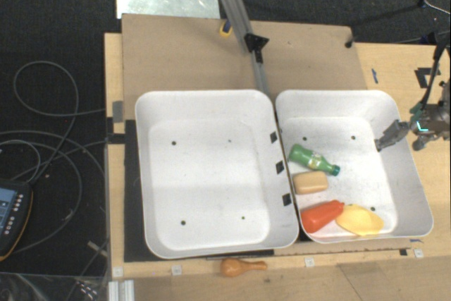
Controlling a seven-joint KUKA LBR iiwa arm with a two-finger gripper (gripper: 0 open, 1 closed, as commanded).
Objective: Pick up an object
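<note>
Evidently the approach step is in hand: the robot's grey gripper (403, 132) hangs at the right bin's (331, 101) right rim, holding nothing, and whether its jaws stand wide or narrow cannot be told. The 4 candidates cluster in that bin's lower left: a green plastic bottle (313, 159), a tan block (311, 183), a red pepper-like piece (321, 215) and a yellow rounded piece (360, 220). The next move likely calls for travelling inward and descending over 1.

arm (438, 116) cut off at right edge, gripper (399, 135) blurred
</note>
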